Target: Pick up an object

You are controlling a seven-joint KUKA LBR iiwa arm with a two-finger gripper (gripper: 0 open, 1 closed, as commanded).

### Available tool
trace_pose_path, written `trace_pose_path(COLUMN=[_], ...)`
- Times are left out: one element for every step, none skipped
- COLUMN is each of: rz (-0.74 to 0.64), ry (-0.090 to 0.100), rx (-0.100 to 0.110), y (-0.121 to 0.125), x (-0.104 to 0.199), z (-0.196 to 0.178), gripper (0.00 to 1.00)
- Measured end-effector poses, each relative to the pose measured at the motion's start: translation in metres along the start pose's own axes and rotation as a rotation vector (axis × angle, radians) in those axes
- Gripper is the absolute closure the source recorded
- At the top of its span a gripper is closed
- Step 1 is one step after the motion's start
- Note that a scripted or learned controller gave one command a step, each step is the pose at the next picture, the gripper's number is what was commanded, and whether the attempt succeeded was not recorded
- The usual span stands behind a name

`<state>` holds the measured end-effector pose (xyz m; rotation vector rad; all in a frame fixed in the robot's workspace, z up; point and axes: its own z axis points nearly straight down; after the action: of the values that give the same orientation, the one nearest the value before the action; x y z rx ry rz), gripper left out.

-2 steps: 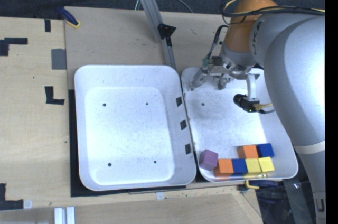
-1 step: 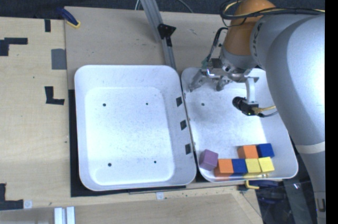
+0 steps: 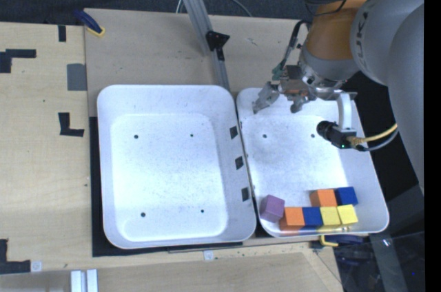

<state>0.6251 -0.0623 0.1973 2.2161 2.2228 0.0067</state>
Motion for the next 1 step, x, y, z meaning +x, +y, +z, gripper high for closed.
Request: trace_pose_path(rz=[0.001], ry=[0.000], rx=[0.009], y=[-0.0493], x=[0.0225], z=[-0.0103], gripper=[0.00])
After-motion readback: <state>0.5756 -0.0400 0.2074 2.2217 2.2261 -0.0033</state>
